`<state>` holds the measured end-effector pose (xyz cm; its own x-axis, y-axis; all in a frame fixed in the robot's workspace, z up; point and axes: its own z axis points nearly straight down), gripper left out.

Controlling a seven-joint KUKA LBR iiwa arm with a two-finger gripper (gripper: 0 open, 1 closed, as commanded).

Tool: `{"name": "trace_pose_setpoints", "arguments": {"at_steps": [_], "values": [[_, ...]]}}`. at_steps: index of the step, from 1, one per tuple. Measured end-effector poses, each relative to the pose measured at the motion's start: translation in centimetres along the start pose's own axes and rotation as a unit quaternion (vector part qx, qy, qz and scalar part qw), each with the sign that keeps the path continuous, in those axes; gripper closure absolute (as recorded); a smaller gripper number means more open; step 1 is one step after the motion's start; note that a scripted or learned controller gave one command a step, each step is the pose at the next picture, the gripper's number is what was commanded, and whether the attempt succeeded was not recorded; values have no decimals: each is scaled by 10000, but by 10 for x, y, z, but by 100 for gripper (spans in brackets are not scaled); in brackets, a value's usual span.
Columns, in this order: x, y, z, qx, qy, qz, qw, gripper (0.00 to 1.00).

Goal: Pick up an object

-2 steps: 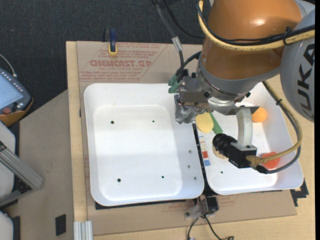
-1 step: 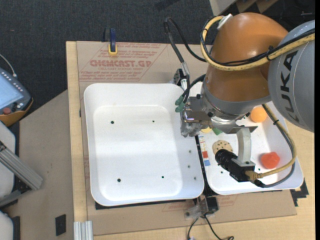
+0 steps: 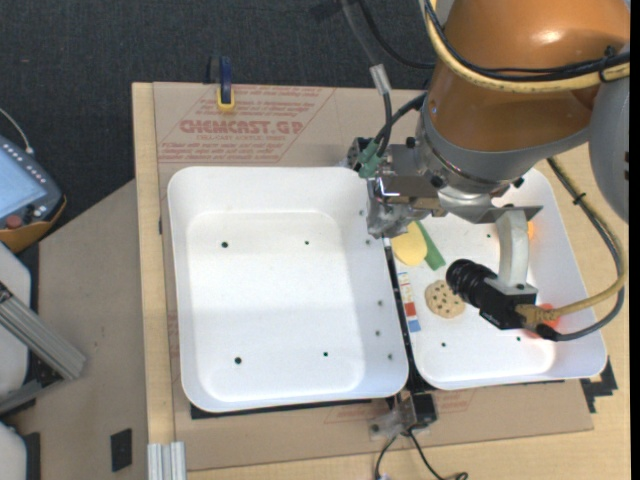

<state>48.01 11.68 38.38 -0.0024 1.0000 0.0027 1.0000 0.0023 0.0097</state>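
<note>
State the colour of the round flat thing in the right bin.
Tan with dark speckles, like a cookie; seen in the camera view.

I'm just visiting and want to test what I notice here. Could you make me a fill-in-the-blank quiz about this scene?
1. The cookie lies in the ____ bin.
2. The band on the arm is ____.
3. The yellow piece lies beside a ____ strip.
4. Both bins are coloured ____.

Answers: right, orange, green, white.

The arm (image 3: pixel 520 78) hides much of the right bin (image 3: pixel 500 363), and the tool's (image 3: pixel 385 218) grip is unclear.
</note>
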Motion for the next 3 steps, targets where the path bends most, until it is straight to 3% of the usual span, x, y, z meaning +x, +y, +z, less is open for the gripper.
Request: {"name": "trace_pose_setpoints", "arguments": {"at_steps": [1,2,3], "values": [[8,0,-59,5,0,2,10000,100],[65,4,-56,34,-4,-21,10000,100],[102,46,-156,-18,13,-6,10000,100]]}}
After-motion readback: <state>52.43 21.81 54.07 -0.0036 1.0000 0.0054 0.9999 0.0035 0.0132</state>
